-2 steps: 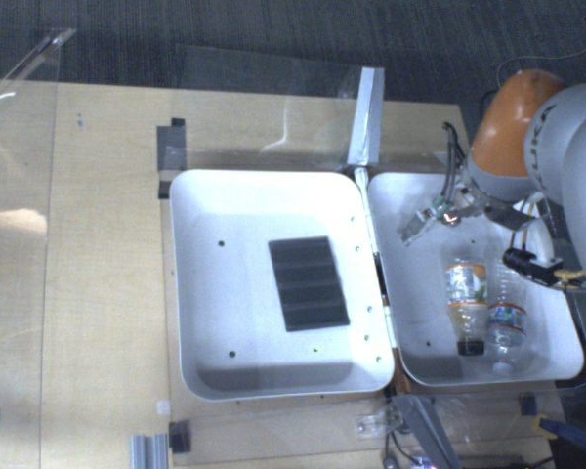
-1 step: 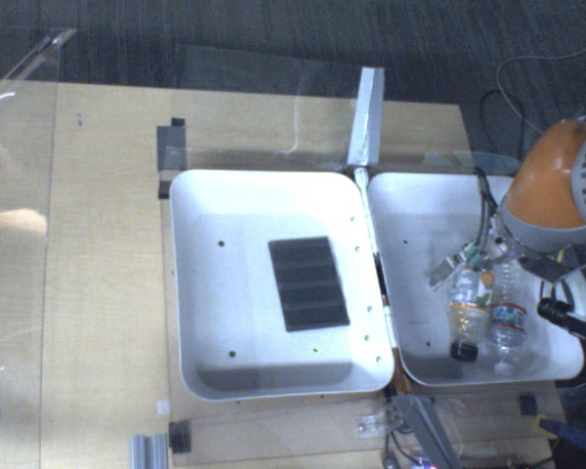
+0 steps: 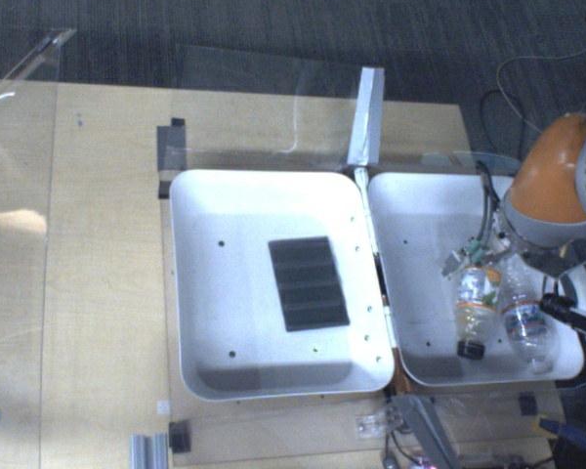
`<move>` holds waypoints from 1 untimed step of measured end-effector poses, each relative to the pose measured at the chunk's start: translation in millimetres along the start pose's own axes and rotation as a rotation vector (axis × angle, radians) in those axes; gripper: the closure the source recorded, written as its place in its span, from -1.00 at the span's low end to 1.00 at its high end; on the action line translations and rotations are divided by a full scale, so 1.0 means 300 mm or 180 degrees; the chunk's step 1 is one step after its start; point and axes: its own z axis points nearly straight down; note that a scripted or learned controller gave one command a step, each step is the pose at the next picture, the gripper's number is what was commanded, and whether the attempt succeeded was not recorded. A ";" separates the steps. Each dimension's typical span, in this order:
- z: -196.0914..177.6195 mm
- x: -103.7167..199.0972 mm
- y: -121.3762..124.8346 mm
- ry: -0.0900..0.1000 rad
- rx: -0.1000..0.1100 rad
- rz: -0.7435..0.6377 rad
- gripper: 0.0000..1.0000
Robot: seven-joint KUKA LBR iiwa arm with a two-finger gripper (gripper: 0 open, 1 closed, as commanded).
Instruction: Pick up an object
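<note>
While the arm [image 3: 557, 189] hangs over the right bin [image 3: 410, 213], two clear bottles [image 3: 474, 306] lie on that bin's floor at lower right, not lifted. Whether the gripper [image 3: 483, 252] has closed on anything, I cannot tell. The pick looks undone.

The grey arm with its orange band [image 3: 559, 179] comes in from the right edge, wrist bent downward, and the claw [image 3: 481, 252] hangs low beneath it, too cluttered to read.
</note>
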 end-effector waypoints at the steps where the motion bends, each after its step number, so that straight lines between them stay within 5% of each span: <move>1: -0.307 0.089 0.248 0.0013 0.0015 -0.0623 1.00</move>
